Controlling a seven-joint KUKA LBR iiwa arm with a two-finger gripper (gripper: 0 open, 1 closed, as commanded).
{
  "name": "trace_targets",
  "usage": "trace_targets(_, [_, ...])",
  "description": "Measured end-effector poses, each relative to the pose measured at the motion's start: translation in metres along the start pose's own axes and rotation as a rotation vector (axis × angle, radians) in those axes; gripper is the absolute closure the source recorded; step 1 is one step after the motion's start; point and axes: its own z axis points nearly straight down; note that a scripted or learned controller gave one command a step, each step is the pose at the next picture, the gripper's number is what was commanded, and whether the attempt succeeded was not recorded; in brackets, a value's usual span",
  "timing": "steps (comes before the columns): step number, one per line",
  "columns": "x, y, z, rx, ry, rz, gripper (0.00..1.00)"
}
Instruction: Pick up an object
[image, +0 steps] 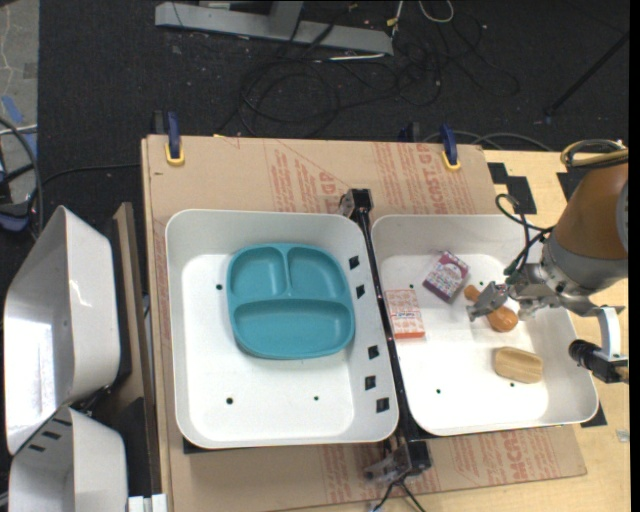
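Nearest the camera in the right bin (570, 405): a tan wooden block (518, 365), oblong with rounded ends, lying flat toward the front right. Just behind it, a small orange ball-like object (503, 319), round and smooth, touching or nearly touching the gripper (489, 303). Jaw state impossible to tell; nothing clearly seen between them. Slightly farther back, a smaller orange piece (471, 293), then a purple packet (445, 276), tilted. Beside the bin's left wall, a flat red-and-white card or packet (404, 312). In the left bin (190, 400), a teal divided plate (291, 301) with three compartments, sitting slightly askew near the middle. Under both bins, a brown cardboard sheet (300, 175) clamped at its far edge.
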Motion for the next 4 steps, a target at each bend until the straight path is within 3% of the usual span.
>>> trace_targets(1, [-0.001, 0.002, -0.015, -0.009, -0.003, 0.000, 1.00])
trace_targets(3, [0.001, -0.001, -0.113, -0.011, -0.004, -0.005, 1.00])
trace_targets(4, [0.002, 0.000, -0.127, -0.007, -0.003, -0.004, 1.00])
